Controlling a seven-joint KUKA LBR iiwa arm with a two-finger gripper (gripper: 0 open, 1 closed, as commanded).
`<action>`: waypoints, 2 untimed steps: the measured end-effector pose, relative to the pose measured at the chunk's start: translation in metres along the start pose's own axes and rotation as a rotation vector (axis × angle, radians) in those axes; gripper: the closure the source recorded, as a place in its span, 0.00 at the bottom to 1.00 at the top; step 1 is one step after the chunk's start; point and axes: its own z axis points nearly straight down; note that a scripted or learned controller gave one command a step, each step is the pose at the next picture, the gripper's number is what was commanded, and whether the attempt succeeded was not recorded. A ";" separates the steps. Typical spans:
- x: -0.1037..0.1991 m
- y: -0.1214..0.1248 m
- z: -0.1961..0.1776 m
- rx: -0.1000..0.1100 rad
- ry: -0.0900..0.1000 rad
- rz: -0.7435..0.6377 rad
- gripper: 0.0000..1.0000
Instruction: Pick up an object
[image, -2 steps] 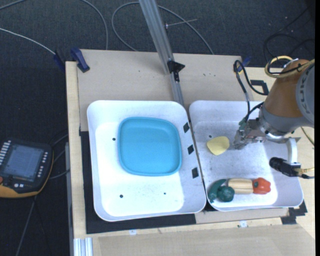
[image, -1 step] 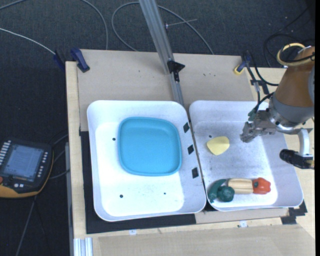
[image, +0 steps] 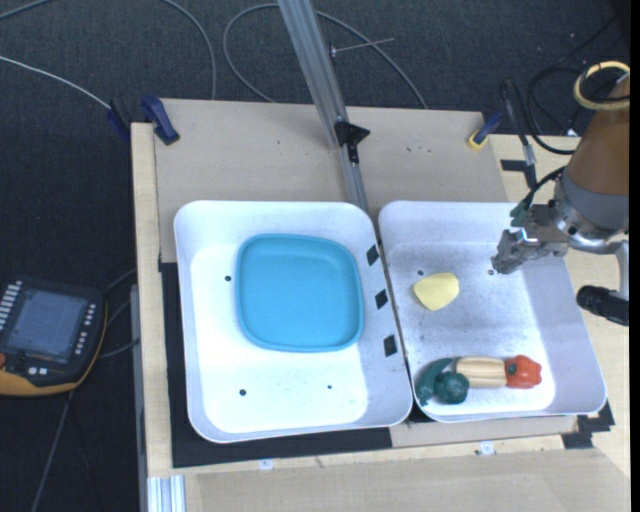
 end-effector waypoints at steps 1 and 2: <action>0.000 0.001 -0.053 0.000 0.000 0.000 1.00; 0.051 -0.004 -0.041 0.005 0.002 -0.004 1.00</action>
